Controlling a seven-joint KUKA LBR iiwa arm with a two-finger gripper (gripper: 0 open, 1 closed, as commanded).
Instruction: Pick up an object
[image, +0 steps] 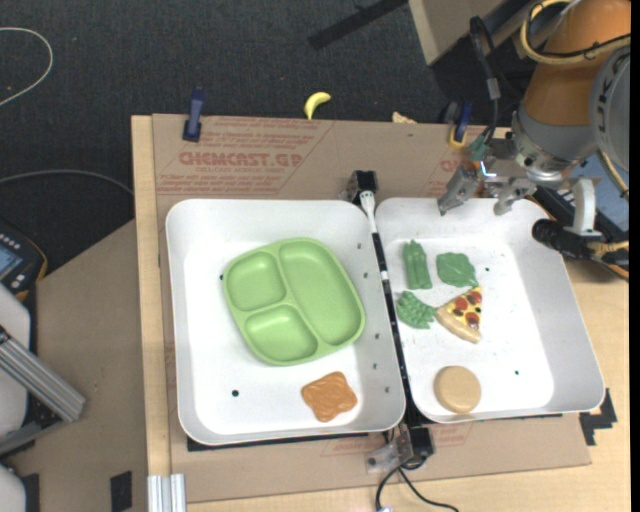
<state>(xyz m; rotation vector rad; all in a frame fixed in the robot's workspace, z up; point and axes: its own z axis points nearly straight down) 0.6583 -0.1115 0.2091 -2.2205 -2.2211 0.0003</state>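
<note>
My gripper (477, 200) hangs above the far edge of the right bin (560, 330), open, with nothing between its fingers. Below it in that bin lie a long green vegetable piece (415, 265), a green leaf (457, 268), another green piece (415, 310), a pizza slice (465, 315) and a round tan bun (458, 388). The gripper is apart from all of them, up and to the right of the leaf. In the left bin (195, 300) sit a green divided plate (292, 300) and an orange-brown food piece (329, 396).
The two bins meet along a black-edged seam (385, 290). Blue clamps (192, 118) hold the cardboard base at the far edge. A small yellow banana (317, 102) lies beyond the board. White floor shows at the right bin's right side.
</note>
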